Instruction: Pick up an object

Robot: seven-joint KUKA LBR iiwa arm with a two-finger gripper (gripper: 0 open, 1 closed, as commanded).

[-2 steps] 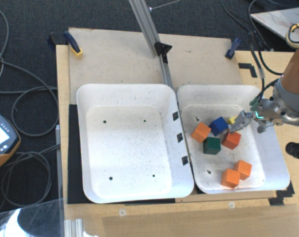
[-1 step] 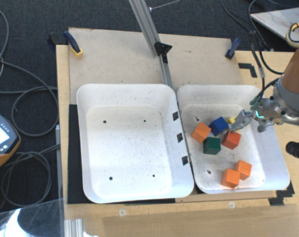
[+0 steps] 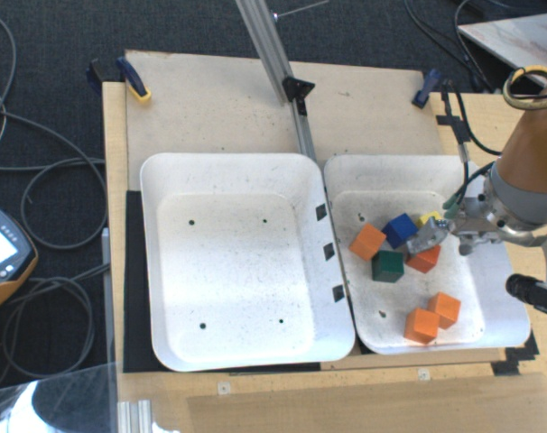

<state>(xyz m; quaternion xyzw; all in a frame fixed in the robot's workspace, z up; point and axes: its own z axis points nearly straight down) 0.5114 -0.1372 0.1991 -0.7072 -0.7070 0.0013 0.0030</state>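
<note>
Gripper (image 3: 429, 239) | jaw state: cannot tell | red-orange cube (image 3: 424, 260) directly beneath; blue cube (image 3: 400, 229) just left.

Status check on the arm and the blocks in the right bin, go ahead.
Pincer low in right bin, among the block cluster. Nearest: red block, blue block. Nothing seen held. Green block and orange block crowd close.

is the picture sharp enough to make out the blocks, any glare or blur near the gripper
In the camera view, lighting is even and soft, with no hard glare on the white bins. The blue block, green block and orange blocks read clearly; each casts a faint shadow. The gripper is small and slightly soft, so its fingers are hard to resolve.
</note>
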